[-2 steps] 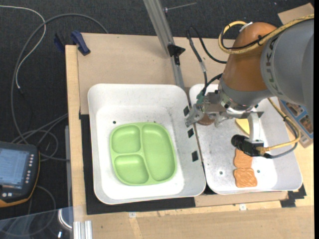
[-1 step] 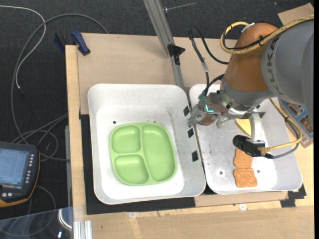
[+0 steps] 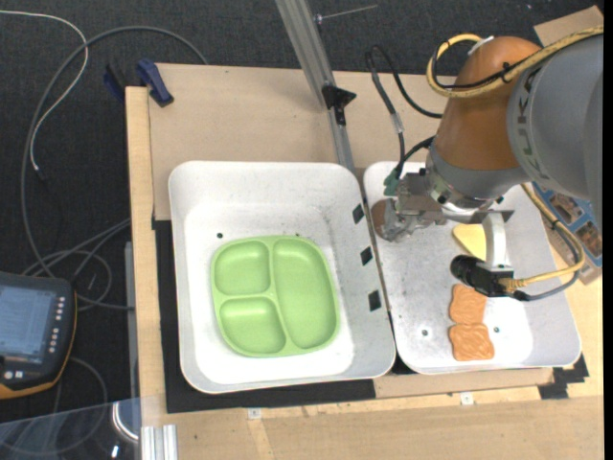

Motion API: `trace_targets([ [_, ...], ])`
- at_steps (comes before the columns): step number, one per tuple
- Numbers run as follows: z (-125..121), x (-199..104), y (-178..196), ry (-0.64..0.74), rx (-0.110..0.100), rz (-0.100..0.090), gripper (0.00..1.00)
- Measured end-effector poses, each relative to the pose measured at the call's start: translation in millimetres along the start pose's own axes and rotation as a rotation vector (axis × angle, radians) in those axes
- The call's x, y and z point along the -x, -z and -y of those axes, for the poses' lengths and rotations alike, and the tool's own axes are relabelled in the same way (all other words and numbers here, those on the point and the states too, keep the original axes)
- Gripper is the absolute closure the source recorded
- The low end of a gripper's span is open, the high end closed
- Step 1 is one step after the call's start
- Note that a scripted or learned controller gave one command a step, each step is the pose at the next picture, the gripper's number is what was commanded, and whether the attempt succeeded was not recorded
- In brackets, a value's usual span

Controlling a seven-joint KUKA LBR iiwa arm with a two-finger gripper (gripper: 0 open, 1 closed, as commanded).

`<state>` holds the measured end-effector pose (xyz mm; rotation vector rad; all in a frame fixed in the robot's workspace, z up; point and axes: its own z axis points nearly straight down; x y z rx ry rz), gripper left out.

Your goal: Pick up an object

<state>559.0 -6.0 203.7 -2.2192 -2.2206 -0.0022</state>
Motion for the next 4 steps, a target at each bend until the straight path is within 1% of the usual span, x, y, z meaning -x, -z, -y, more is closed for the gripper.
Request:
trace_targets([
  [1,-48,-39,141,0.004,0.012,0.001,1.0],
  [2,-4,22,204,-0.007,0.01,0.005,1.0],
  [3,12,91,274,-0.008,0.011,0.007,1.0],
  [4,13,174,344,-0.009,0.01,0.009,1.0],
])
